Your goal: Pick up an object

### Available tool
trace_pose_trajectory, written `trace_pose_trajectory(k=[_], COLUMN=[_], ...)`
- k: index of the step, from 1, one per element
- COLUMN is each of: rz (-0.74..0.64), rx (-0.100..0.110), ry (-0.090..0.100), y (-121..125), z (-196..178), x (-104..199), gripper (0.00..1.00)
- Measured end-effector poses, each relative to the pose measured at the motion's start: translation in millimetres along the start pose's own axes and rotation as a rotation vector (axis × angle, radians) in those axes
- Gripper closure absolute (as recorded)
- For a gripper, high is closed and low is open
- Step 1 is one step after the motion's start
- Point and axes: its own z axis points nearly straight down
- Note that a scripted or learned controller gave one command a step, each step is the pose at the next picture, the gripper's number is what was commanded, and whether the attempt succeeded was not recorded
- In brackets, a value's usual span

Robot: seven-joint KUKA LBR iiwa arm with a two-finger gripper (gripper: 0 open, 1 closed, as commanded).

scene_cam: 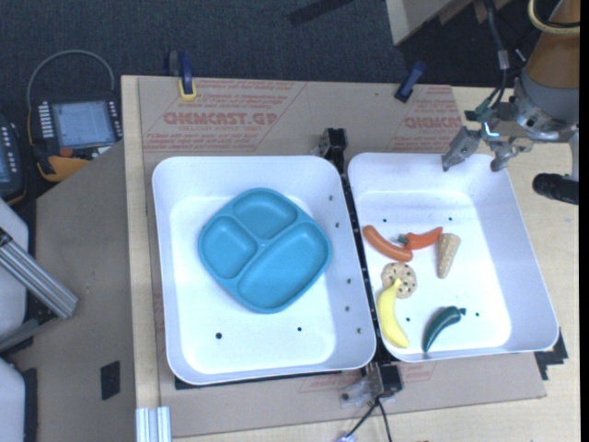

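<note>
Upper right of frame: gripper [478, 152] hovers over right bin [515, 247] far edge, fingers spread, pinching nothing. Toys lie below-left of fingers: banana [392, 316], long axis near vertical; hot dog [386, 243]; green pepper [442, 325]; cone [447, 252]; cookie [399, 277]. Nothing blocks descent. Left bin [175, 247] holds blue divided plate [265, 249].

We look down on two white bins side by side. The left bin [184, 339] holds a blue divided plate [265, 249]. The right bin [515, 274] holds a sausage [385, 242], a cone [447, 253], a cookie [398, 277], a banana [392, 319] and a green pepper [442, 325]. The gripper [479, 155], fingers spread and holding nothing, hangs over that bin's far edge.
</note>
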Motion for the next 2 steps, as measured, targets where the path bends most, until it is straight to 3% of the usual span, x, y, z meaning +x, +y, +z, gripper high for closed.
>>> trace_pose_trajectory(k=[2], rz=[-0.001], rx=[0.001], ry=[0.0], y=[2], z=[108], x=[-13], gripper=[0.0])
